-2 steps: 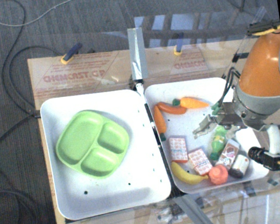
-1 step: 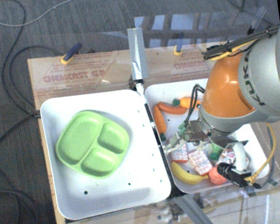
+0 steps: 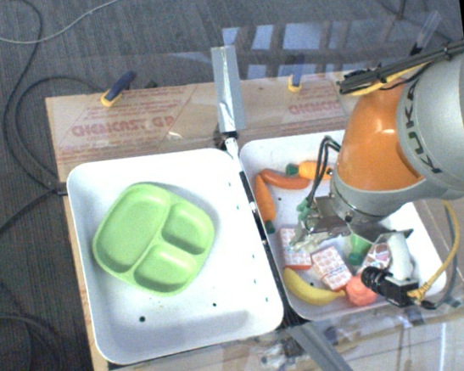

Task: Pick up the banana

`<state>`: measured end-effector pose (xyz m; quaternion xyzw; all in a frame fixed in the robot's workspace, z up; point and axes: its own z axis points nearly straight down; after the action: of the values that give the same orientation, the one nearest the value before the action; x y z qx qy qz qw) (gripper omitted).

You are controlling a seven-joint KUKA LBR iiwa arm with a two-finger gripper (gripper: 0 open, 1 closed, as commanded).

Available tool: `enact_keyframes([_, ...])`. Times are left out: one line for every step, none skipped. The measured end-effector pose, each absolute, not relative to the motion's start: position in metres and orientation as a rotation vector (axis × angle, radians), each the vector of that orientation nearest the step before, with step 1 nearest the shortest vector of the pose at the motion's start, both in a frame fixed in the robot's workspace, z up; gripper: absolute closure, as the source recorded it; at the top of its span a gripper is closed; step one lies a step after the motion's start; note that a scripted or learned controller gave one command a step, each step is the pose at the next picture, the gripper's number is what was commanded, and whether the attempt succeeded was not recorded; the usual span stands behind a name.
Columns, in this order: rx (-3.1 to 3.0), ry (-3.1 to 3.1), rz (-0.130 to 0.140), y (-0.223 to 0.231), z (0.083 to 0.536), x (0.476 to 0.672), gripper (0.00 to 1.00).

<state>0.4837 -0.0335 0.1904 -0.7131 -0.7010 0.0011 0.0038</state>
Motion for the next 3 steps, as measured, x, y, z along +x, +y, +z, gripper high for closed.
enact_keyframes([-2.142, -2.295, 0.007, -0.087, 0.184, 0.483, 1.00])
enact_keyframes([-2.380, -2.046, 0.003, -0.039, 0.182, 0.484, 1.00])
enact_keyframes([-2.184, -2.260, 0.006, -0.010, 0.284, 0.526, 1.00])
